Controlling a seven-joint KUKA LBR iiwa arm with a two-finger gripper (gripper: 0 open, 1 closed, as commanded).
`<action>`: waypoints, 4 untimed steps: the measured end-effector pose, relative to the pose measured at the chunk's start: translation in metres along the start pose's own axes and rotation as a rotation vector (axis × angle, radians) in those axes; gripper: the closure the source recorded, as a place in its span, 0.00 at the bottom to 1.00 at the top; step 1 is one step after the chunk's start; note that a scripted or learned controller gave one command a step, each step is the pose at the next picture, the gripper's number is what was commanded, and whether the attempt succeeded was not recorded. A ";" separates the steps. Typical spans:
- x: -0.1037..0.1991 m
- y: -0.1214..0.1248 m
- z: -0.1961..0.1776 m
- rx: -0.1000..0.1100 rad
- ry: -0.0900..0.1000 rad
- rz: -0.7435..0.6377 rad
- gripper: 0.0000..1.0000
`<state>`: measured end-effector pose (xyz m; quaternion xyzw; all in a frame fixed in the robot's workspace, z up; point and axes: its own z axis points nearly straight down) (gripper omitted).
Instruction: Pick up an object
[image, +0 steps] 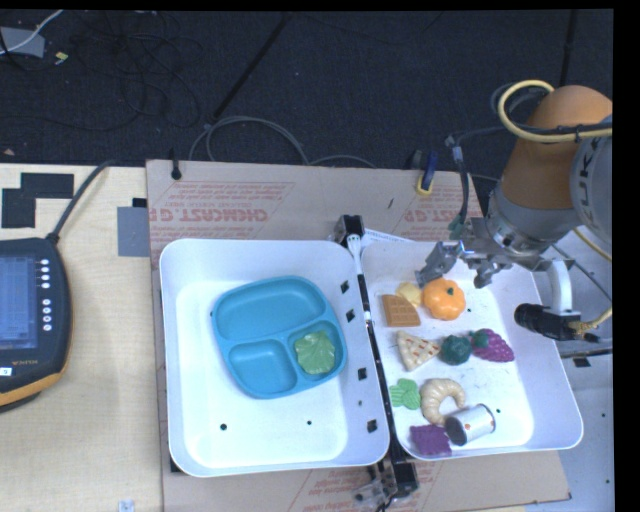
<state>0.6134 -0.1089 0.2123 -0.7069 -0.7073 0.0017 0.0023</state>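
- The orange (443, 298) sits near the top of the right bin (545, 400), and it is the piece closest under my tool (466, 262), so I take it as my likely target.
- My tool hangs just above and beside it, fingers spread apart with nothing between them; one fingertip (436, 268) points down toward the orange's upper left.
- The orange is round and smooth. If I close off-centre, I judge it will squirt out sideways rather than seat between the fingers.
- A yellow wedge (409, 294) and a waffle (400, 311) lie touching or just beside the orange on its left. A finger coming down there could land on them, or clamp two things at once.
- The pizza slice (417, 350), a dark green piece (456, 349) and the grapes (491, 346) lie just below, close enough that a shoved orange would knock into them.
- The divider (358, 300) between the bins runs near the left of this cluster; a wide approach from that side risks catching it.
- Farther down lie a green leaf (405, 393), a croissant (440, 396), a can (472, 424) and a purple piece (431, 440), well clear of my tool.
- The left bin (190, 400) holds a blue tray (265, 335) with a lettuce piece (316, 352); neither is at risk from here.
- The bench (250, 205) under the bins looks flat, so I expect no tipping trouble.
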 end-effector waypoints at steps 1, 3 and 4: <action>-0.034 -0.033 0.132 0.001 0.000 0.004 0.00; -0.027 0.030 0.119 0.007 0.002 0.000 1.00; 0.039 0.016 -0.002 -0.011 0.001 -0.006 1.00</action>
